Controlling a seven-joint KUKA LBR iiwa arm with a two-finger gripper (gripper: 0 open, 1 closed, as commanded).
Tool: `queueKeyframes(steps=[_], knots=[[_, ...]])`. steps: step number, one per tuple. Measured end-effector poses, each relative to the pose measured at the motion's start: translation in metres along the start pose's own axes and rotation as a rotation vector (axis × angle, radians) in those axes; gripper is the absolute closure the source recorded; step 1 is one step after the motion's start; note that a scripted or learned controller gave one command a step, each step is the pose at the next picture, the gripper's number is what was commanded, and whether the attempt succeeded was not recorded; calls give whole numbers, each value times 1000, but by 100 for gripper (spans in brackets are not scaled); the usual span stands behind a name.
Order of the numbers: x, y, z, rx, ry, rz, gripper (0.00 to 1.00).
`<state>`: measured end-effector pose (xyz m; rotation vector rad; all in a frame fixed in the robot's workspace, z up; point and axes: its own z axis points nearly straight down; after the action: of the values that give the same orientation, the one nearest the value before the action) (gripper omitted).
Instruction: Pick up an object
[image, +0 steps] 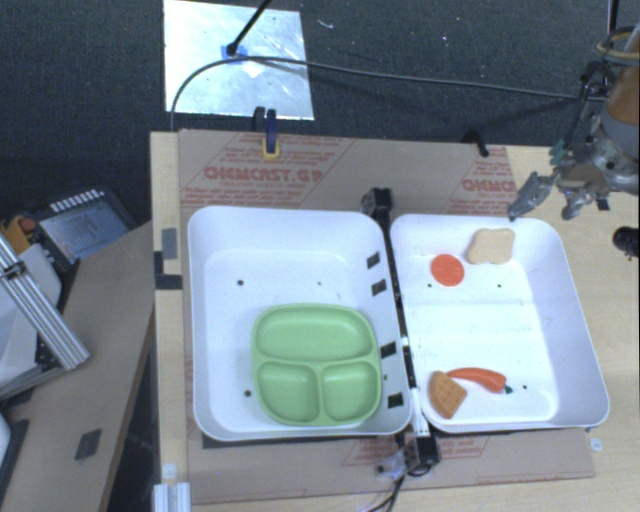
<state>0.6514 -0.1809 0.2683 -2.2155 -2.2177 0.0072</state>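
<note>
Dark carpet frames my tabletop (170, 330), where the tool (556, 196), prongs spread and holding nothing, hovers past the right bin's (570, 300) far corner, near a beige bread slice (490, 246) I judge light, firm, best pinched across its edges.

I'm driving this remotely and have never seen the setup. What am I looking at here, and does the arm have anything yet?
One camera looks down at a slant on a bench with two shallow white bins. The left bin holds a green divided plate. The right bin holds four small toy foods: a red disc, a beige bread-like piece, an orange-red pepper and a waffle-like piece. The robot arm comes in from the right; its gripper hangs above the right bin's far corner, fingers spread, with nothing between them. Nothing is picked up yet.
</note>
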Motion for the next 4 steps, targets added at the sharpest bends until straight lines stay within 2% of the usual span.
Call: queueKeyframes(steps=[1, 4], knots=[[0, 2, -7, -11, -2, -2, 0], [1, 15, 159, -7, -2, -5, 0]])
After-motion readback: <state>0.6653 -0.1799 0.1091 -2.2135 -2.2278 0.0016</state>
